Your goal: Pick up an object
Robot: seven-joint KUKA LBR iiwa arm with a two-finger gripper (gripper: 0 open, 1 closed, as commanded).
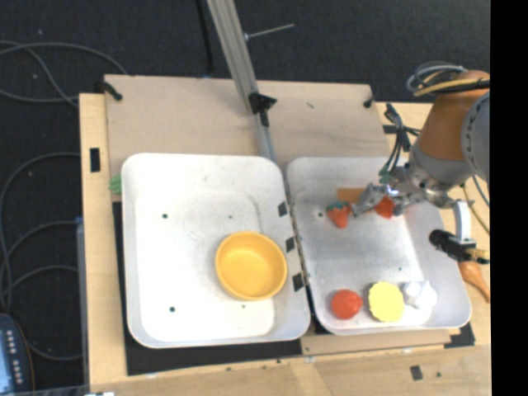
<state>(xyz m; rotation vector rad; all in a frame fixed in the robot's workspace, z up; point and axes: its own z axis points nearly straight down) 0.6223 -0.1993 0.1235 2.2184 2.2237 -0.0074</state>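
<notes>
My gripper (381,205) hangs over the back of the right bin (371,258), with the arm coming in from the right. It is open, its two grey fingers spread apart. A small red-orange object (385,209) lies between them, and I see no finger pressing on it. Just to the left lie a small red strawberry-like piece (339,215) and a flat orange piece (350,194). Along the bin's front edge sit a red ball (346,304), a yellow round object (385,302) and a crumpled white object (419,294).
The left bin (181,221) holds a yellow bowl (251,265) near its front right. A slanted metal rail (235,48) rises behind the bins. An orange-handled tool (477,277) lies outside the right bin's right wall.
</notes>
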